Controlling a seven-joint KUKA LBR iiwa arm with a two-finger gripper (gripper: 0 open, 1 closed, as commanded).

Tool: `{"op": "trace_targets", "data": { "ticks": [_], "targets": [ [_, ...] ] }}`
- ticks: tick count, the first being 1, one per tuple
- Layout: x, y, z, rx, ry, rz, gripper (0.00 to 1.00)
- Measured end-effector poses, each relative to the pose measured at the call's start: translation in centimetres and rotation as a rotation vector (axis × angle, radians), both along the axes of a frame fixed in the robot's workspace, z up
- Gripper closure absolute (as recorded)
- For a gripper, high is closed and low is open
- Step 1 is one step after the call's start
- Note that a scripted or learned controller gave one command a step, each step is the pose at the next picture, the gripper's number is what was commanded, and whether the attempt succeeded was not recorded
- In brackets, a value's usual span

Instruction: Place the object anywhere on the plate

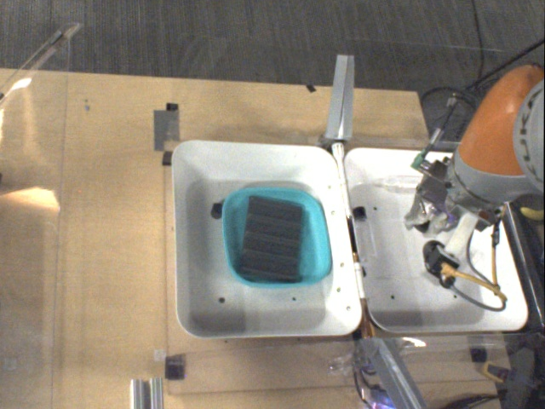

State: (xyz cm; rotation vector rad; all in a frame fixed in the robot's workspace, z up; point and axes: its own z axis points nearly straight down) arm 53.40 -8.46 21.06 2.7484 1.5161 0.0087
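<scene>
My gripper (pixel 432 220) sits over the right bin (pixel 387 309), low in it, hanging off the grey wrist with the orange band (pixel 502 126) up and to the right of it. I can't tell the gripper's state from here; the tip is a blur of grey and white hardware against the white bin floor, and I see nothing I could call held.

Just below the gripper, a black fitting with a yellowish cable (pixel 473 281) loops down toward the bin's lower right corner; the cable looks like part of the arm's dressing, lying close to the floor.

Well off to the gripper's left, across the divider where the two bins meet, the left bin (pixel 192 254) holds the plate (pixel 319 237), a teal squarish dish with rounded corners, roughly centred. The object (pixel 272 237), a dark grey ribbed block, lies flat on the plate, long side running up and down, slightly tilted, inside the plate's rim on every side I can see. So the object is on the plate, well apart from the gripper, not touching it.

A grey metal post (pixel 341 96) rises above the seam of the bins, up and left of the gripper. Both bins rest on the wooden bench (pixel 85 271).
</scene>
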Motion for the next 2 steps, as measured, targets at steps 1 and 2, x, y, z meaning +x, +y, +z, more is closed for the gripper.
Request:
{"op": "trace_targets", "data": {
  "ticks": [1, 2],
  "targets": [
    [0.5, 8.1, -2.7, 0.001, 0.005, 0.018, 1.00],
    [0.7, 8.2, -1.6, 0.002, 0.002, 0.023, 1.00]
  ]
}}
